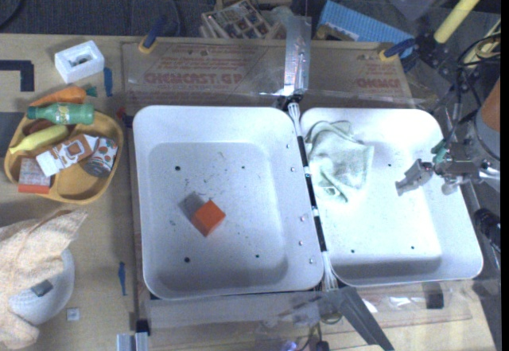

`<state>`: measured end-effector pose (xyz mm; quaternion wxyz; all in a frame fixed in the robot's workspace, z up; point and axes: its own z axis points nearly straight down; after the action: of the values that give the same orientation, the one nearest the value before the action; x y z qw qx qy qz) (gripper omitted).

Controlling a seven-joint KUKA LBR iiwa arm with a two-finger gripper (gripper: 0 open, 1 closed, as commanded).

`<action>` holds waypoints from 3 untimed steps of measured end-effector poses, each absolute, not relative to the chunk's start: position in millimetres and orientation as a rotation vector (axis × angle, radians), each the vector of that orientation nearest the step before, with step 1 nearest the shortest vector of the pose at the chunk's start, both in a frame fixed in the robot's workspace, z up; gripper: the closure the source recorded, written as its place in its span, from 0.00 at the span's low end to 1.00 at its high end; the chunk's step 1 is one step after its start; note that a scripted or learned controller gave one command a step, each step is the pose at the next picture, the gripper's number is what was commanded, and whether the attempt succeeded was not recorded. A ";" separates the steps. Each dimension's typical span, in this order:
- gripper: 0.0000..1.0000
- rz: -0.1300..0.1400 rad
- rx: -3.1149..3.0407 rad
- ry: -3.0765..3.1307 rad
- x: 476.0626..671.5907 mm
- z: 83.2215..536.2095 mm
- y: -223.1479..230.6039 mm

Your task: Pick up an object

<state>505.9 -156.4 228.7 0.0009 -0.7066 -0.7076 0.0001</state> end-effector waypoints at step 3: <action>0.00 -0.001 -2.255 -2.193 578.7 121.2 -188.7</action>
<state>578.7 -188.7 121.2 -0.0020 -0.7168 -0.6973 -0.0003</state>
